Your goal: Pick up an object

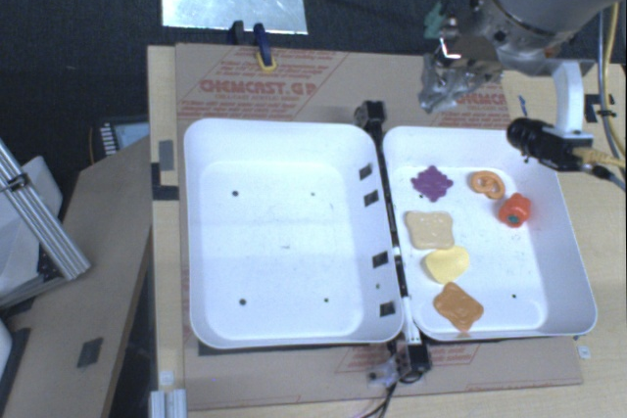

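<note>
The arm's upper part is running off the top edge, and its gripper (446,91) is hanging above the right bin's (558,269) far rim; whether the jaws are open or closed cannot be told. In that bin are lying a purple piece (431,181), an orange pretzel shape (487,182), a red piece (514,209), a tan slice (429,229), a yellow piece (447,263) and a brown piece (458,306), all apart from the gripper.

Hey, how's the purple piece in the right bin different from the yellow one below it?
The purple piece is dark, with a jagged, lobed outline; the yellow piece is pale, smooth and rounded, somewhat heart-like. The purple piece lies near the bin's far edge, while the yellow piece lies nearer the camera, past a beige slice between them. The yellow piece looks slightly larger. Both lie flat in the right bin, untouched.
</note>
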`<action>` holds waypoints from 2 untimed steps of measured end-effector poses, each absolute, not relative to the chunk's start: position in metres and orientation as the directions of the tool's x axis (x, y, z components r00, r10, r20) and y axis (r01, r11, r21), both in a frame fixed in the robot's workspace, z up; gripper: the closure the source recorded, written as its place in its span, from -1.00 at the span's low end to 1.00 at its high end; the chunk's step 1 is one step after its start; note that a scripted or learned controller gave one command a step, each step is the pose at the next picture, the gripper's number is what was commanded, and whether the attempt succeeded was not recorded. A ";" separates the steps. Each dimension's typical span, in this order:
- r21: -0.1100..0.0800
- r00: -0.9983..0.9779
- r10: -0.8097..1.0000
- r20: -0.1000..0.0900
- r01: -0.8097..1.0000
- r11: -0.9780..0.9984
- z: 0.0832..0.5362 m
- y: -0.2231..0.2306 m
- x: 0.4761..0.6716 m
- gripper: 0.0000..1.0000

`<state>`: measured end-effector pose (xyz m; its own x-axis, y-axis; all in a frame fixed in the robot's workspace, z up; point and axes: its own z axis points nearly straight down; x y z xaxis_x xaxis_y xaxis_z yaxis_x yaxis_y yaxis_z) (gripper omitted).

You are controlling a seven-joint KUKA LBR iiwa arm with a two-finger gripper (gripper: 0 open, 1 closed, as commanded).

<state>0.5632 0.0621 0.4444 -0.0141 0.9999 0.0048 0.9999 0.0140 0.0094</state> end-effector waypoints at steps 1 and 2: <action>0.006 -0.013 1.000 0.005 1.000 0.013 0.478 0.126 0.504 1.00; 0.007 -0.014 1.000 0.006 1.000 0.013 0.538 0.206 0.487 1.00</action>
